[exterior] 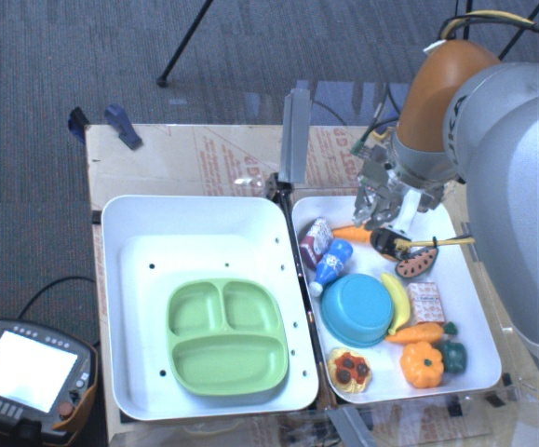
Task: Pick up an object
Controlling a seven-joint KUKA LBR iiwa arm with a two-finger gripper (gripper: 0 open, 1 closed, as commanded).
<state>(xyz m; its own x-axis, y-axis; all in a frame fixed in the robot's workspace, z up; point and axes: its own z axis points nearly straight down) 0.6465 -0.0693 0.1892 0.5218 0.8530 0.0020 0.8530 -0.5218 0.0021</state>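
Claw poised over the far end of the right bin, nothing yet picked.

The gripper (378, 214) hangs just above the orange carrot (355, 234); I cannot tell how its fingers stand. Just beside it to the right lie a black-handled utensil (392, 242) and a watermelon slice (415, 264); nearer the camera sit a blue bowl (357, 309) and banana (398, 303). Well away to the left is the green divided plate (227, 337). This looks like the approach step; next comes a straight descent and a squeeze on the carrot.

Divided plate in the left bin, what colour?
Light green divided plate, seen in the camera view, in the left white bin.
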